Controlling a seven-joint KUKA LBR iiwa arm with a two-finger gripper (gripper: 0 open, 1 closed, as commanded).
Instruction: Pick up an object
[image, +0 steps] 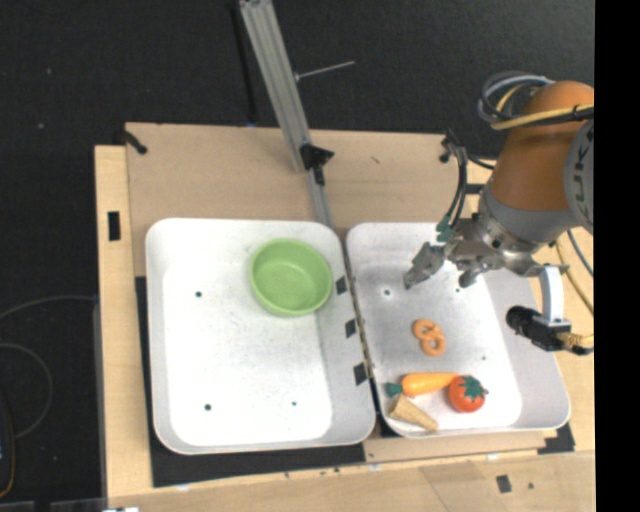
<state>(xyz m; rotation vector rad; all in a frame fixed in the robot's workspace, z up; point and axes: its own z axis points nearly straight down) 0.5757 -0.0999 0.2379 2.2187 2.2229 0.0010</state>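
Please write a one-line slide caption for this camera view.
Arm's open hand hovers over the right bin above a pretzel, carrot, tomato and wedge; green bowl in left bin.

A pale wooden bench (220, 175) stands on a dark, nearly black floor (60, 70), with a grey metal pole (285, 95) slanting up from its middle.

No text, label, brand, number or sign can be read anywhere. The grey link of the arm (585, 190), up and right of the hand (447, 268), bears dark markings cut off at the edge, too partial to read.
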